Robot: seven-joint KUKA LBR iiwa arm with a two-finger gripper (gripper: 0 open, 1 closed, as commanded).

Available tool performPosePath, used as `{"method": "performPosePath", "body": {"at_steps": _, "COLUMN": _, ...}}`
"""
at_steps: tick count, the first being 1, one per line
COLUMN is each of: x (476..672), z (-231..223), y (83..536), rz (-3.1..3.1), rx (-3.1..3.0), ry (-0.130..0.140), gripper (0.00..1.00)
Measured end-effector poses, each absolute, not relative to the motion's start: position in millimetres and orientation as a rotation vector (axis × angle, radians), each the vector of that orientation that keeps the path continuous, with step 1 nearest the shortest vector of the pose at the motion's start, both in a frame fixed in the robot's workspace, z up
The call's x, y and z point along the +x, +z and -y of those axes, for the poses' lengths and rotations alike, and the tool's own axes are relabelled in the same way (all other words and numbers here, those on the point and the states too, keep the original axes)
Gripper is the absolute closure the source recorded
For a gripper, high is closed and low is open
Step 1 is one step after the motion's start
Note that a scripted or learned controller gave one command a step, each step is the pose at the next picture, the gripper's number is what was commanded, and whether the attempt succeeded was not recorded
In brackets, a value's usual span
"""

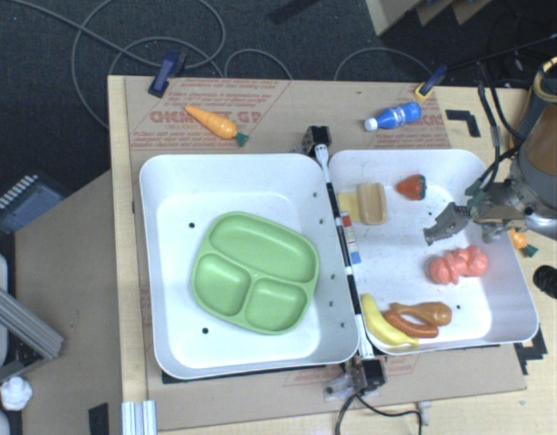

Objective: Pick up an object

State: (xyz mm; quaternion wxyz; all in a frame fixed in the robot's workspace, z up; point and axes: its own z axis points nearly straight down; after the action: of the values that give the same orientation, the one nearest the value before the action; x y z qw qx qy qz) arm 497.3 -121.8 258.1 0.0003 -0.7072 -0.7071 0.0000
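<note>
You are looking down at 2 shallow white bins set side by side on a bench [260, 98]. In the right bin [504, 320], a lumpy pink object [457, 265] lies toward the right side, just below and slightly right of the gripper [444, 225]. The gripper hangs above the bin floor with its 2 dark fingers spread apart and nothing between them; the pink object is near the fingertips but not touching them.

Above and left of the gripper, near the bin's top wall, sits a small red strawberry-like toy [410, 187]. Left of that, a tan bread-like piece [370, 204] lies close to the divider between the bins. At the bin's lower edge, a yellow banana [383, 324] curves along the corner, with a brown sausage-like toy [421, 317] touching it on the right.

The arm [536, 152] enters from the right of the view, with cables running along it.

The left bin [169, 234] holds a green divided tray [254, 271] with 3 compartments, lying tilted.

On the bench beyond the bins, an orange carrot toy [215, 121] lies at the left and a blue and white bottle [394, 117] at the right.
</note>
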Motion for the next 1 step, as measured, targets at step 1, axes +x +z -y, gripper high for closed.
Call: {"method": "performPosePath", "body": {"at_steps": 1, "x": 532.6, "z": 168.9, "y": 147.3, "rz": 2.219, "rx": -2.221, "ry": 0.002, "gripper": 0.00}}
